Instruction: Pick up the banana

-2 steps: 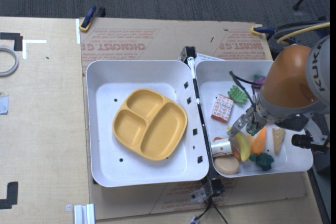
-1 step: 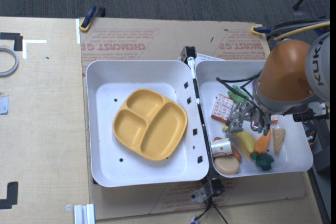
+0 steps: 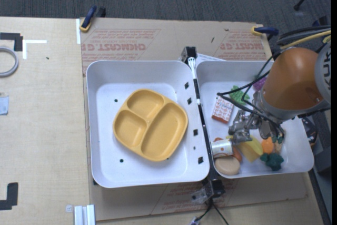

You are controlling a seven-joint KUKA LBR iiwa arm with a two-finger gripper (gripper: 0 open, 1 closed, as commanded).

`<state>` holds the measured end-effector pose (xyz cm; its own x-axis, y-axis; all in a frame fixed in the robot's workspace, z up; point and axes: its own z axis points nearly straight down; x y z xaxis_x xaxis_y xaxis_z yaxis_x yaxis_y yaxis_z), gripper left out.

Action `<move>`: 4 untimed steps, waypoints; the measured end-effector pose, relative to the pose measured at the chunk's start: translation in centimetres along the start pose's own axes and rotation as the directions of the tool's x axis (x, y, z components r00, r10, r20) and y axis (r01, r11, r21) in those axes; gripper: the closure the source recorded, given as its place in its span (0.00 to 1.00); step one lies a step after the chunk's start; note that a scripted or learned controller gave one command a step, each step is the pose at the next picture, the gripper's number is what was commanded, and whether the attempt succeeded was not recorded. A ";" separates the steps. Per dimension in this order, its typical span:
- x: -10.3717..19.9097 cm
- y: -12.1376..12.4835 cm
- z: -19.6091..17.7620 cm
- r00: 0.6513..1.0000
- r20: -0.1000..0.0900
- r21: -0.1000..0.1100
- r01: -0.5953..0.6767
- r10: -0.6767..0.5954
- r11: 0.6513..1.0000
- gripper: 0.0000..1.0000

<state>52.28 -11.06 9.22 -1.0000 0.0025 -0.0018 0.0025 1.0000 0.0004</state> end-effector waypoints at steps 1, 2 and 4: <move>4.4 -1.5 0.0 0.916 0.000 0.000 0.400 -0.400 0.916 1.00; 1.7 5.8 -15.7 0.943 0.002 0.000 0.333 -0.333 0.943 1.00; 3.0 7.4 -10.0 0.824 0.000 -0.001 0.567 -0.567 0.824 0.00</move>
<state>49.31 -3.61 19.18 -0.8250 -0.5652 -0.0014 -0.5652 0.8250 0.0003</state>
